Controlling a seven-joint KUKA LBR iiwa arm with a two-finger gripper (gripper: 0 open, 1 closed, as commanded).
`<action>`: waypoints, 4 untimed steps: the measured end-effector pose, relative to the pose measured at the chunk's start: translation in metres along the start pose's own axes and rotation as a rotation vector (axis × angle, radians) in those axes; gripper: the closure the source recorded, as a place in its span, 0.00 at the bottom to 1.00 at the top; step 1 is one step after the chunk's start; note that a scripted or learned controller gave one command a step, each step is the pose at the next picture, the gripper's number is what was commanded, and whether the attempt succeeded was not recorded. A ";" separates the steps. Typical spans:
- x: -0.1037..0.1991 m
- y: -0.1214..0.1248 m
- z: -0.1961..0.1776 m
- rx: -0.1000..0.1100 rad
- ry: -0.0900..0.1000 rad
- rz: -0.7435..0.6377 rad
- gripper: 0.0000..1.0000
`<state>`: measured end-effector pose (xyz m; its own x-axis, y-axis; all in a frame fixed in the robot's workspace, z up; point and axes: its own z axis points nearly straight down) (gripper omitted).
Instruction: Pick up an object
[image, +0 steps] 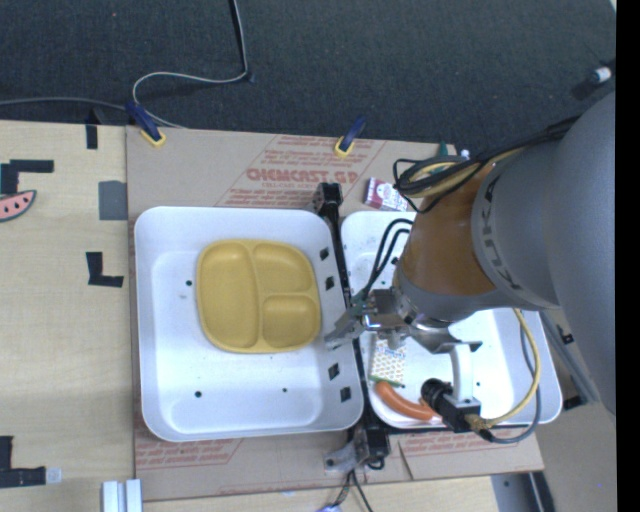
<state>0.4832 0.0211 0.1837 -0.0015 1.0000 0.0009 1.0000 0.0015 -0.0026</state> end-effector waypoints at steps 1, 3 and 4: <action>0.001 0.000 -0.009 0.002 0.000 -0.002 1.00; 0.001 0.000 -0.018 0.003 0.001 -0.003 1.00; 0.001 0.000 -0.018 0.003 0.001 -0.003 0.00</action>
